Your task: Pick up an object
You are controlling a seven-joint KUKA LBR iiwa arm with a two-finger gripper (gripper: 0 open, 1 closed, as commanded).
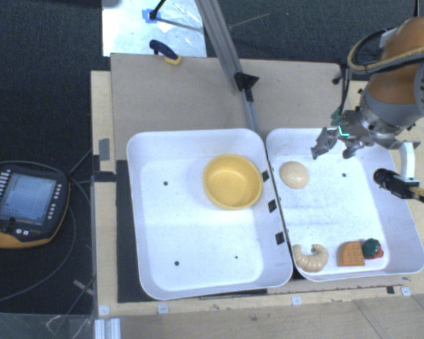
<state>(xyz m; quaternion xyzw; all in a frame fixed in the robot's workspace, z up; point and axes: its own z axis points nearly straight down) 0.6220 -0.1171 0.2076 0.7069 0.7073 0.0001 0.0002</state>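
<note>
The gripper (337,147) hangs over the upper part of the right bin (403,246), its two fingers spread apart and holding nothing. Just below and left of it lies a pale egg-shaped object (294,174), probably smooth, light and rigid. It may roll or slip from a pinch, so closing across its narrow middle seems safest. A yellow bowl (232,181) sits in the left bin (155,217).

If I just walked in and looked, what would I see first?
Probably the bright yellow bowl, sitting alone near the right side of the left bin. Next, the big grey and orange arm on the right, its gripper hanging open over the right bin near a pale round lump.
</note>
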